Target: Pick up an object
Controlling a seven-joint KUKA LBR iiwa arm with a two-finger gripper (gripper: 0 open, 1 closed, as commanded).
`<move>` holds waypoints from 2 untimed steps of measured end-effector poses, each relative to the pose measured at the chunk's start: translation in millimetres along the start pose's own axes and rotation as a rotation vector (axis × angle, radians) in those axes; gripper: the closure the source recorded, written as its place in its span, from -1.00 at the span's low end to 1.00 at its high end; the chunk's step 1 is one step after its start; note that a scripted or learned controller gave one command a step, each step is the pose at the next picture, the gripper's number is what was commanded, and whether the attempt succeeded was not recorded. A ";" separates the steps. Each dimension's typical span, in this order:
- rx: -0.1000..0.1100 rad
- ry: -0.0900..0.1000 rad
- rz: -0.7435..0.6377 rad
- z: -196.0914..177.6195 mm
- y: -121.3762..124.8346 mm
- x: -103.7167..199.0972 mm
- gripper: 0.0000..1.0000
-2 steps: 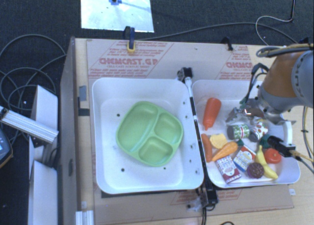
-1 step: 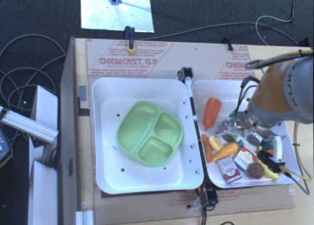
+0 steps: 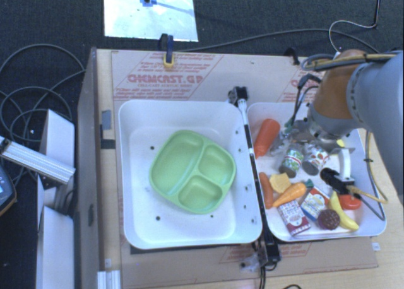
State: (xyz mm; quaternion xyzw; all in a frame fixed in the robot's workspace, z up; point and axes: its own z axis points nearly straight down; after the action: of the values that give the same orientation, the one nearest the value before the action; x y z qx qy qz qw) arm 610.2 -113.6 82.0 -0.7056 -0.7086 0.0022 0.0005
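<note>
- Object candidates: toy food items lie loose in the right bin (image 3: 377, 221). Nearest the camera are a red carton (image 3: 294, 217), a brown round piece (image 3: 328, 219) and a yellow banana (image 3: 341, 212).
- Middle of the right bin: an orange carrot (image 3: 291, 194), a yellow wedge (image 3: 279, 183) and two small cans (image 3: 292, 161) side by side.
- Far end of the right bin: a larger orange-red piece (image 3: 266, 137), just beside the dividing wall.
- Left bin (image 3: 136, 174): holds a green compartment plate (image 3: 192, 171); no toy food rests on it.
- Gripper (image 3: 307, 144): low over the right bin, directly above the two cans and near or touching them; contact cannot be confirmed.
- Jaw state: cannot be told; the wrist hides the tips.
- Progress (judgement): no item is seen lifted or gripped. The approach appears done; grasp and lift remain.
</note>
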 end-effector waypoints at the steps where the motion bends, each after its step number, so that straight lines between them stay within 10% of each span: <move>1: -0.001 0.003 0.003 -0.2 -36.4 -9.5 -1.00; 2: -0.002 0.003 0.002 -8.8 -35.2 -9.2 1.00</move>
State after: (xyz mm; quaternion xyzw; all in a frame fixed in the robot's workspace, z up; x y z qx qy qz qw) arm 575.1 -122.9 90.9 -0.7062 -0.7081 0.0003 0.0007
